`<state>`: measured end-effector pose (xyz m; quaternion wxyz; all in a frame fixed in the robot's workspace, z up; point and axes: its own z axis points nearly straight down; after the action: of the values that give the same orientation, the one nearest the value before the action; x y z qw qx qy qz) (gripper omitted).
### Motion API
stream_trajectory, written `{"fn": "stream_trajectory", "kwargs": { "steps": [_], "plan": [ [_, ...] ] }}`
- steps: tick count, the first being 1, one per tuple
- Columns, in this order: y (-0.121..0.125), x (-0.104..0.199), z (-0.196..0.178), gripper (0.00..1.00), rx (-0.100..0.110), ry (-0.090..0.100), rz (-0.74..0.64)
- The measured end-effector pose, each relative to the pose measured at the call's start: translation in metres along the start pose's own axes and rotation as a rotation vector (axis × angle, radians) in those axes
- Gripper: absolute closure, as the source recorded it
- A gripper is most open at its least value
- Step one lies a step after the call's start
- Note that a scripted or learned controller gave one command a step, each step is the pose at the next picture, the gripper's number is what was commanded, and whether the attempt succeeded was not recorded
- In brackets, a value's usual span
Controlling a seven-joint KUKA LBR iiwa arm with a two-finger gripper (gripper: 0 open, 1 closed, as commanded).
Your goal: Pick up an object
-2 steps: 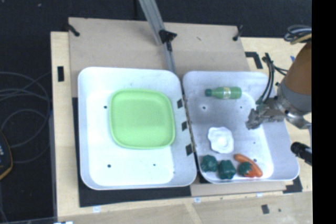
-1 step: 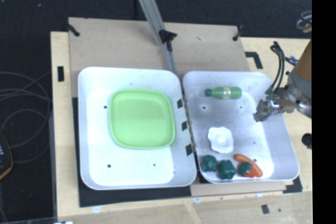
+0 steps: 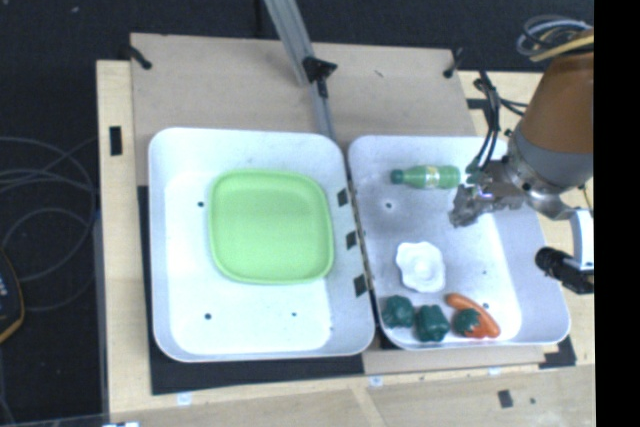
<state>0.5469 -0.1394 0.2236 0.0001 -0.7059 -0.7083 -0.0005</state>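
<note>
Camera view puts the gripper (image 3: 466, 207) low over the upper part of the right bin (image 3: 525, 245), hanging from the grey wrist and orange band of the arm (image 3: 560, 120) that enters from the right. Its dark fingers blur together against the white floor, so I cannot tell whether they are spread or closed, and nothing is visibly caught between them. Just up and to the left of the gripper lies a small green bottle (image 3: 427, 177) on its side, close to the fingers but seemingly apart from them. Below the gripper, near the bin's middle, sits a white lumpy object (image 3: 421, 265). Along the bin's near edge lie two dark green pieces (image 3: 416, 317) side by side, and just right of them an orange carrot-like toy (image 3: 474, 314) with a green end. Across the divider, the left bin (image 3: 180, 215) carries a light green square plate (image 3: 271, 226) lying flat near its centre.
</note>
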Motion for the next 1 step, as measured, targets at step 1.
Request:
{"fn": "stream_trajectory", "kwargs": {
  "steps": [1],
  "plan": [
    [0.0068, 0.0455, -0.0119, 1.00, -0.001, 0.000, 0.000]
  ]
}}
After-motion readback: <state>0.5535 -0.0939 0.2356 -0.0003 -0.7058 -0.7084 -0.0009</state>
